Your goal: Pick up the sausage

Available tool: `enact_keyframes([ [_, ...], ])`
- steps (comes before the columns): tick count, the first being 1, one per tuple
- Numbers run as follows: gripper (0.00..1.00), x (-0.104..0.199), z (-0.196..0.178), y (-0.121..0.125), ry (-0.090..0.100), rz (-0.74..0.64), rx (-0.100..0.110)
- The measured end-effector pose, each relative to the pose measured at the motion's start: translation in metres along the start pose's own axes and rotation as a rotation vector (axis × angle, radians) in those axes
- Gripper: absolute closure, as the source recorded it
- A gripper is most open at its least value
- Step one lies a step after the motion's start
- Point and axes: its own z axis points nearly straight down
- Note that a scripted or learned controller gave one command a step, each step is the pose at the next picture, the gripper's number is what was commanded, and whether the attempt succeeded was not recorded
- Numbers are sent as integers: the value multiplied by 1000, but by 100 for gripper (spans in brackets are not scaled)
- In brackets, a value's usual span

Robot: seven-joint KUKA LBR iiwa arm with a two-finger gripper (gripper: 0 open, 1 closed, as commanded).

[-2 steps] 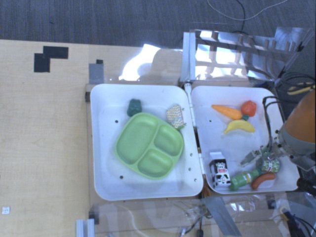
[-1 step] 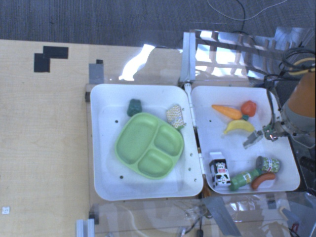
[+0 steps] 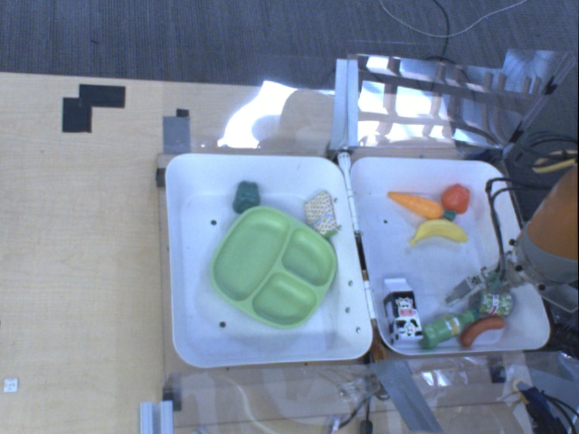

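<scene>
The sausage (image 3: 482,329), reddish-brown and short, lies in the front right corner of the right bin (image 3: 380,269), beside the neck end of a green bottle (image 3: 447,327). My gripper (image 3: 482,290) hangs low over the bin just behind the sausage, at the end of the grey arm with the orange band (image 3: 552,226). A small green patterned object (image 3: 497,303) sits right under the gripper, between it and the sausage. The sausage lies free on the bin floor.
The right bin also holds a carrot (image 3: 416,204), a red tomato-like item (image 3: 456,198), a banana (image 3: 438,232) and a small black-and-white carton (image 3: 403,315). In the left bin (image 3: 181,269) are a green divided plate (image 3: 274,266), a dark green piece (image 3: 246,196) and a patterned pouch (image 3: 320,212).
</scene>
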Motion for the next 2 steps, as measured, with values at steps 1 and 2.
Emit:
enact_keyframes([
  [1, 100, -1, -10, 3, -3, -1, -4],
  [2, 100, -2, -19, 5, -4, -2, -7],
])
